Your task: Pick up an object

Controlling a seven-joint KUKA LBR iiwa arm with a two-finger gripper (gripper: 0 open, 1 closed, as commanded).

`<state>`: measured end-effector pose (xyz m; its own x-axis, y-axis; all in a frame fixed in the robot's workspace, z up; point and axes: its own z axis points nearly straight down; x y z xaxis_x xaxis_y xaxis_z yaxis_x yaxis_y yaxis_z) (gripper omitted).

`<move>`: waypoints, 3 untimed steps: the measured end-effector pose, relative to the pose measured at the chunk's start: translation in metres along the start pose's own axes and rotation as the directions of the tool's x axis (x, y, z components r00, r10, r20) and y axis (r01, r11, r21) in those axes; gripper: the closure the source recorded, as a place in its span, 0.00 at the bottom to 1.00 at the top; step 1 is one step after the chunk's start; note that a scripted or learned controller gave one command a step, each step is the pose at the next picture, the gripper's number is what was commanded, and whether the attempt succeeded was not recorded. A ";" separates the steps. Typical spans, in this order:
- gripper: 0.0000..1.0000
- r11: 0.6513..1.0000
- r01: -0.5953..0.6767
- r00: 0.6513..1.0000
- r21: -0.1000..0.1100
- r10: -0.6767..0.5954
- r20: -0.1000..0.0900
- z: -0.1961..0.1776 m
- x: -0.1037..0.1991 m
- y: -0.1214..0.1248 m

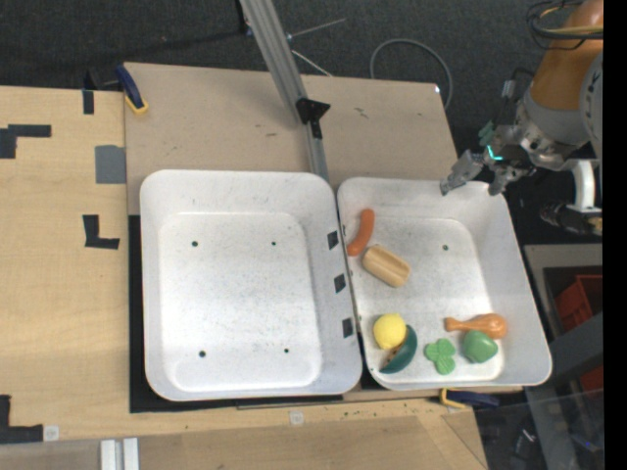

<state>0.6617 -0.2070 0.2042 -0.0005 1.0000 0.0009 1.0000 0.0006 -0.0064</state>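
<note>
Nearest the camera, the pale wooden bench (59, 292) carries black tape marks along its left side, and two shallow white bins sit side by side on a dark mat. The left bin (235, 282) shows its speckled floor. The right bin (495, 253) holds the candidate objects: along its near edge lie a yellow lemon-like toy (389, 330) touching a dark green curved piece (402, 355), a small green leafy toy (441, 354), and an orange drumstick-shaped toy (477, 325) resting against a rounder green toy (479, 348). Farther in, toward the bin's left wall, a tan bread-roll toy (385, 266) lies just beside an orange sausage toy (361, 231). Beyond the bins, a brown board (225, 116) meets an aluminium strut (279, 62) slanting up over dark carpet (147, 13). At far right, the gripper (477, 177) hovers over the right bin's far corner, fingers spread apart, nothing between them.
</note>
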 end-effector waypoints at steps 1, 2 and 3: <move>0.00 1.000 0.001 1.000 -0.005 -0.001 0.002 -0.004 0.000 0.001; 0.00 1.000 0.002 1.000 -0.001 -0.002 0.001 0.043 0.006 -0.005; 0.00 1.000 0.002 1.000 0.000 -0.002 0.001 0.097 0.012 0.003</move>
<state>0.6639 -0.1948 0.1075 -0.0027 1.0000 0.0003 1.0000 0.0027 -0.0065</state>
